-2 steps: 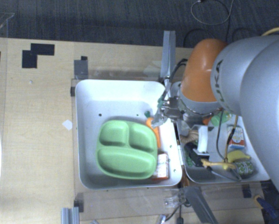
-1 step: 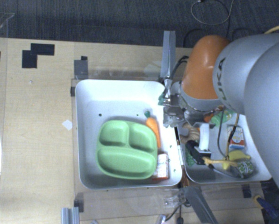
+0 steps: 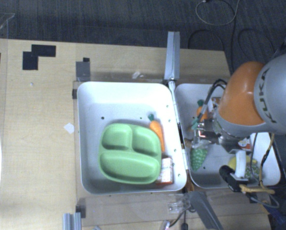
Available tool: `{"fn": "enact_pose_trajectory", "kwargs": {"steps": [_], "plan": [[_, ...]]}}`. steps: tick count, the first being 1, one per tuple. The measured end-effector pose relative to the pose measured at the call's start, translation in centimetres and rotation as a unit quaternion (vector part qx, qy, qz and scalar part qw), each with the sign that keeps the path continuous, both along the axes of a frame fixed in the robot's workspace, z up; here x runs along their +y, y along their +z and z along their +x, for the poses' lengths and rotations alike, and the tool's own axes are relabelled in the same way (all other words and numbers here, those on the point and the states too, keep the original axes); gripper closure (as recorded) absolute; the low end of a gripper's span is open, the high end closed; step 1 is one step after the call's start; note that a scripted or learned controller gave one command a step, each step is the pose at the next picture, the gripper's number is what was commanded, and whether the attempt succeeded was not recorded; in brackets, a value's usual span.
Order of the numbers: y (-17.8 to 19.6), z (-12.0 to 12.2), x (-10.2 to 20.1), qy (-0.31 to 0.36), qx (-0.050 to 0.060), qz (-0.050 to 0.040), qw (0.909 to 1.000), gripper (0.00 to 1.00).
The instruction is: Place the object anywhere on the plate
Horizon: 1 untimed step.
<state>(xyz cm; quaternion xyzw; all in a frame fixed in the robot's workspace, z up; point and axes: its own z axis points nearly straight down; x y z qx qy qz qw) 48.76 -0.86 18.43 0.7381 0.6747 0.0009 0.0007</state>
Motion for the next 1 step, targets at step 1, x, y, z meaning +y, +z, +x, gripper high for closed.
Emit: {"fn": "enact_pose_trajectory", "kwargs": {"steps": [1], "plan": [[0.03, -0.02, 8.15, 0.122, -0.001, 0.0002, 0.9926, 1.00]]}}
